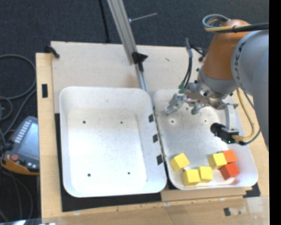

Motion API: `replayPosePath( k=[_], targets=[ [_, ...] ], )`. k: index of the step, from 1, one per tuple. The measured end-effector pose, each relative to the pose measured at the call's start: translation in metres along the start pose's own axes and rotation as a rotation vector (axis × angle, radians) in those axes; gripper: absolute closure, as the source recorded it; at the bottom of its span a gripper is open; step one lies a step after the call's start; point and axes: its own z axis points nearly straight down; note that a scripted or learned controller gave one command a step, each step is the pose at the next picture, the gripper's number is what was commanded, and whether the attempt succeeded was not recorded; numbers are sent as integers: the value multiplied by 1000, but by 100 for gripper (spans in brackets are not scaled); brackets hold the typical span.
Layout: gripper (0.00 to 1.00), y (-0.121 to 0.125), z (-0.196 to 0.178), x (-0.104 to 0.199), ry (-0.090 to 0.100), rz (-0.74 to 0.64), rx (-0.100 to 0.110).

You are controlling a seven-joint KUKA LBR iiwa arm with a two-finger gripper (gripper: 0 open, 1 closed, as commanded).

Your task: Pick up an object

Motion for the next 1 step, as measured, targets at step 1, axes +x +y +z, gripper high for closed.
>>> replayPosePath(
  k=[1],
  targets=[
    [0, -88, 22, -6, 0, 10, 16]
  ],
)
